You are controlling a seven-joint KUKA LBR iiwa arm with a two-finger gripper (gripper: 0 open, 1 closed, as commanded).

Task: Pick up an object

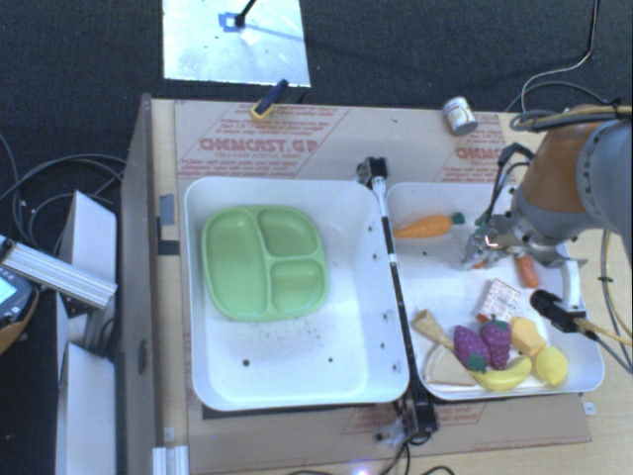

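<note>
The arm (579, 181) comes in from the right and hangs low over the right bin (435, 295), its gripper (483, 250) down near the bin's floor in the open stretch just below the toy carrot (425, 228) — whether the fingers are spread or closed, I cannot tell from this angle, and nothing shows between them. Any toy here would do for the pick. The carrot lies on its side near the bin's upper edge, close to the gripper and clear of neighbours, which makes it the easy candidate by my reckoning. The rest is heaped in the lower right corner: purple grapes (485, 342), a banana (501, 375), a lemon (551, 365), all touching or overlapping — harder to single out, I'd judge. A small orange piece (527, 271) sits just right of the gripper. The left bin (297, 364) holds a green divided tray (264, 262), lying flat and well apart from the action.
</note>
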